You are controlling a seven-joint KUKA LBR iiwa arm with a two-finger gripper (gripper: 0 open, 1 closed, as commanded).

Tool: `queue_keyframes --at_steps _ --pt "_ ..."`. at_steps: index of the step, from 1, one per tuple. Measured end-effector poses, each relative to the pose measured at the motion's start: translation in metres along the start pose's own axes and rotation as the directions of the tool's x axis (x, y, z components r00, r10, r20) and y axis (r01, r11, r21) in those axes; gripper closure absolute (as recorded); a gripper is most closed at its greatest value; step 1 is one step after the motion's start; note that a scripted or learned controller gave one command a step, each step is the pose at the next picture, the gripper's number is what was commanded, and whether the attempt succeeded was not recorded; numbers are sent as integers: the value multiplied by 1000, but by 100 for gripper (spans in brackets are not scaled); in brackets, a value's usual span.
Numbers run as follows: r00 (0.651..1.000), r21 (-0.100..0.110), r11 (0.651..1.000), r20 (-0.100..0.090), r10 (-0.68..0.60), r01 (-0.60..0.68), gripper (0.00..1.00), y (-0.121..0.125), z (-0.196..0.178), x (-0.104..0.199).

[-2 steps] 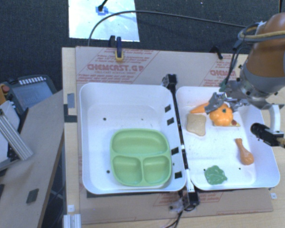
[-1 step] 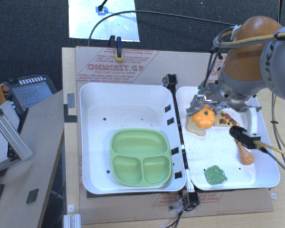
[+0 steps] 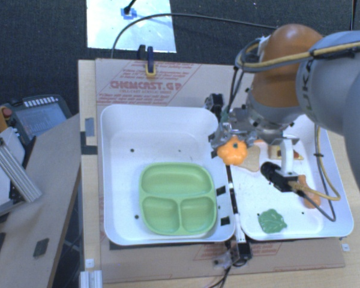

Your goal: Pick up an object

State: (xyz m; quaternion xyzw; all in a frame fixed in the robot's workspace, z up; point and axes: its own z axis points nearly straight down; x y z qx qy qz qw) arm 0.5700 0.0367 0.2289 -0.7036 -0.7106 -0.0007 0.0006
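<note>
On the brown board (image 3: 195, 90) under the bins (image 3: 123, 134), "CHEMCAST GP" is printed in large red letters. Smaller red lines are set above and below it, and more at the board's near edge, but these cannot be read.

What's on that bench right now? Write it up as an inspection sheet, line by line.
Surface: printed cardboard sheet under two white bins, the left bin and the right bin, side by side.
Job's things: orange pumpkin-like toy at the right bin's inner edge; green lump near its front; small orange piece beside that.
Clutter: green divided plate lying in the left bin.
Gripper: gripper low, right above the orange toy; whether it holds the toy cannot be judged.
Cables: black cable arcs across behind the bench.
Surroundings: control pad and metal rail at the left; shiny sheet on the dark backdrop.
</note>
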Motion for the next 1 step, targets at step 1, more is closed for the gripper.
queue_keyframes --at_steps 1 --pt "1000 -1 1000 0 0 0 100 1 10 59"
